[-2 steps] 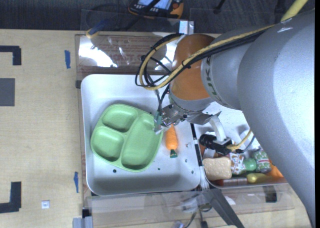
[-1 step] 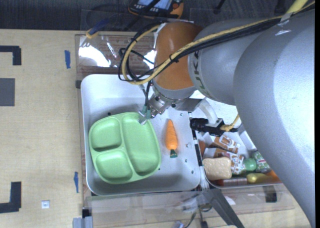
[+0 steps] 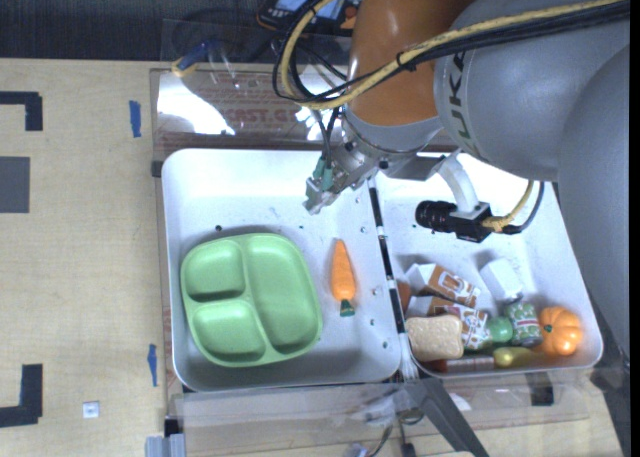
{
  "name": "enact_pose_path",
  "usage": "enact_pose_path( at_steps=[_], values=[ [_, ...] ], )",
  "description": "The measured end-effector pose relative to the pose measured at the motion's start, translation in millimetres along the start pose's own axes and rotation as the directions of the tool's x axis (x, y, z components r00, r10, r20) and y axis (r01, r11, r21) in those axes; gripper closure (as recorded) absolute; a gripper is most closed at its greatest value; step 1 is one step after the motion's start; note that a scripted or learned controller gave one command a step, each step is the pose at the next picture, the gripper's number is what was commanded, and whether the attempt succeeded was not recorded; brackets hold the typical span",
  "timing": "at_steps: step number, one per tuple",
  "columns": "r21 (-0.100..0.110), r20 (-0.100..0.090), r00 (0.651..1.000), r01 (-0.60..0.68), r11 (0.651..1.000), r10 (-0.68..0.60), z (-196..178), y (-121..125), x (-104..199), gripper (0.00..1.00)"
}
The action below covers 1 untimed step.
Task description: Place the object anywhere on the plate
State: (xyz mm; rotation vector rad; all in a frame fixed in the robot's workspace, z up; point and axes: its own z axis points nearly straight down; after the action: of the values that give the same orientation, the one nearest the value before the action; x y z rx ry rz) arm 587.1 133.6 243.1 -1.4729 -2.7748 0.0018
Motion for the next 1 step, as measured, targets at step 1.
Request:
enact_pose_path(
  at_steps=[1],
  values=[
    [0.000, 0.000, 1.000, 0.000, 1.000, 0.000, 0.0, 0.0, 0.2, 0.00]
  ],
)
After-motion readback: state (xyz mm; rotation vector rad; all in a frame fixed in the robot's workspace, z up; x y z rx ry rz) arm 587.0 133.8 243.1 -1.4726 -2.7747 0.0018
